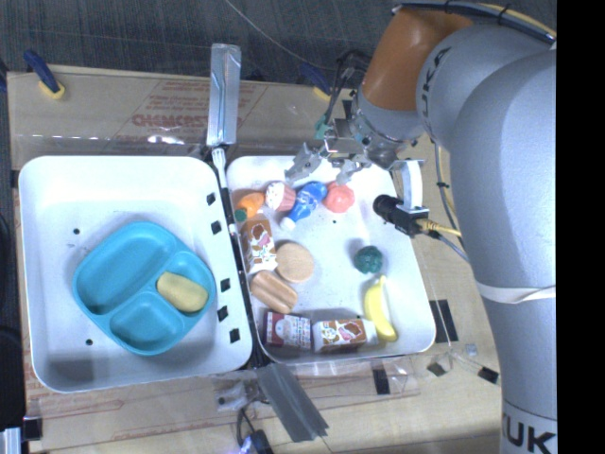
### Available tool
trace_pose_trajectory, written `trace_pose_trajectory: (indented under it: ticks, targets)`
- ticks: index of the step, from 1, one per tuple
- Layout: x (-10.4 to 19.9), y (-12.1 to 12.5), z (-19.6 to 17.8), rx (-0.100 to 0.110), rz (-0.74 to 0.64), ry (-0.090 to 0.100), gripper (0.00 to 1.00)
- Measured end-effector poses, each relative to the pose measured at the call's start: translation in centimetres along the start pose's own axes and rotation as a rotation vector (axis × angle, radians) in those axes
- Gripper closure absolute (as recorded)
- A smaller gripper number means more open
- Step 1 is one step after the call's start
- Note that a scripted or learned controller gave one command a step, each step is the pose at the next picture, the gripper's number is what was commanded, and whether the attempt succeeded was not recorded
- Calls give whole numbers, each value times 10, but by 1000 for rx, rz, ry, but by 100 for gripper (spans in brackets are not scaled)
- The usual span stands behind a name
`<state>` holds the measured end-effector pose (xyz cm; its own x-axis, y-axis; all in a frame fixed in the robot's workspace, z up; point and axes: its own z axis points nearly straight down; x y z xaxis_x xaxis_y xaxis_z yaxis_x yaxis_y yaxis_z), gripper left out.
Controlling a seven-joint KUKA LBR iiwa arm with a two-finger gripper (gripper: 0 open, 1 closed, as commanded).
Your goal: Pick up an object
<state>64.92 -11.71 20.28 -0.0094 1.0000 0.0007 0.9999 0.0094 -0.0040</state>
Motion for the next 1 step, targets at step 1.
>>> trace_pose_trajectory:
  ticks: [1]
  targets:
    - [-1, -106, 94, -16, -9, -5, 0]
